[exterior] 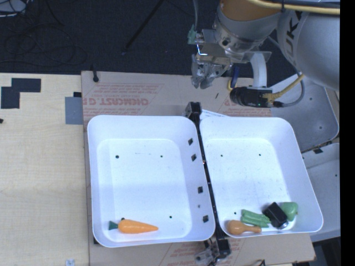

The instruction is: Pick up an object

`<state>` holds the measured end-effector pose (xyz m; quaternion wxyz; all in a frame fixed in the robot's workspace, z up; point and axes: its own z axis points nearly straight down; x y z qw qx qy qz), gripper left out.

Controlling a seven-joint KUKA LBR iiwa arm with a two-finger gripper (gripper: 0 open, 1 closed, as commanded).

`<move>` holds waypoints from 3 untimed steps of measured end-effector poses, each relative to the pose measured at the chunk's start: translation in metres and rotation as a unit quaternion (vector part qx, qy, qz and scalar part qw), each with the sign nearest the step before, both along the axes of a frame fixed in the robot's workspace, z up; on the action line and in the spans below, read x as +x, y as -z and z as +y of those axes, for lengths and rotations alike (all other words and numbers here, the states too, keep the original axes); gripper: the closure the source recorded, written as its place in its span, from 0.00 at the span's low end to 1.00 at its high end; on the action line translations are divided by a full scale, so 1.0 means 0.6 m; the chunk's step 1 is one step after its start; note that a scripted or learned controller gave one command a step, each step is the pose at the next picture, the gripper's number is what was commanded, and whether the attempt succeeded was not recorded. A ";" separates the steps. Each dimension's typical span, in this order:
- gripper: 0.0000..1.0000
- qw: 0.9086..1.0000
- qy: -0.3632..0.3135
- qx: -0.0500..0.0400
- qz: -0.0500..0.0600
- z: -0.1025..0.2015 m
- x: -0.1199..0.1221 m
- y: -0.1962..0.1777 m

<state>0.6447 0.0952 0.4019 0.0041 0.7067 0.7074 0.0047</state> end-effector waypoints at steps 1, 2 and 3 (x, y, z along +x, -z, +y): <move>1.00 1.000 0.002 0.000 -0.002 -0.045 -0.101 -0.246; 1.00 1.000 -0.007 0.000 0.008 0.168 -0.120 -0.224; 1.00 1.000 -0.003 -0.001 0.011 0.253 -0.187 -0.155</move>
